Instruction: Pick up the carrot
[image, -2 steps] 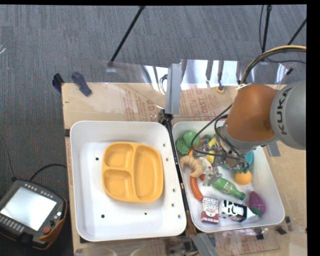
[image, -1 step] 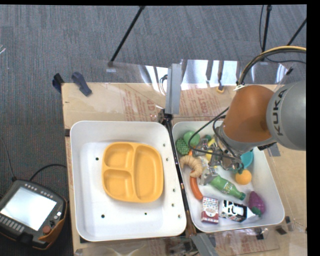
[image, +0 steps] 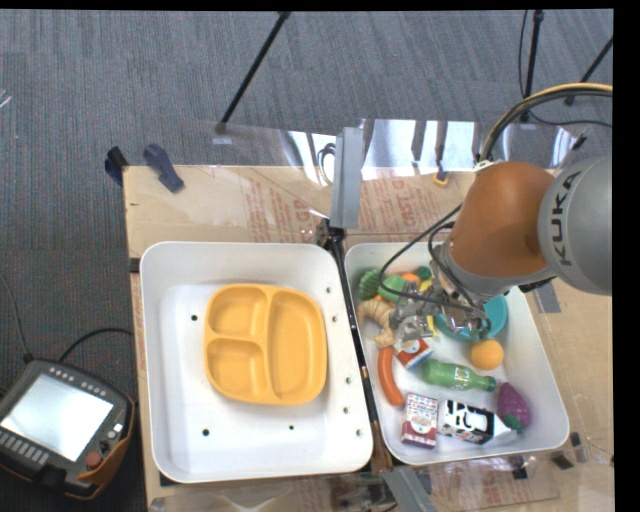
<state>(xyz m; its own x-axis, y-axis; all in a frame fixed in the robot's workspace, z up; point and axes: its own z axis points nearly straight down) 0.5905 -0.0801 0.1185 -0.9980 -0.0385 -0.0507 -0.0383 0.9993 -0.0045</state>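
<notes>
The carrot (image: 407, 278), orange with a green leafy top (image: 373, 283), lies in the upper left part of the right bin (image: 553, 390). The arm's wrist hides part of it. My gripper (image: 432, 318) hangs low over the bin just below and to the right of the carrot, among the toys. Its metal end is close to a small red and white carton (image: 412, 352) and a teal bowl (image: 492, 318). I see nothing clearly held.
The right bin also holds a red sausage (image: 390, 377), a green bottle (image: 458, 376), an orange ball (image: 487, 354), a purple eggplant (image: 513, 405), a beige knobbly toy (image: 378, 315) and small boxes (image: 445, 420). A yellow divided plate (image: 266, 343) lies in the left bin (image: 165, 400).
</notes>
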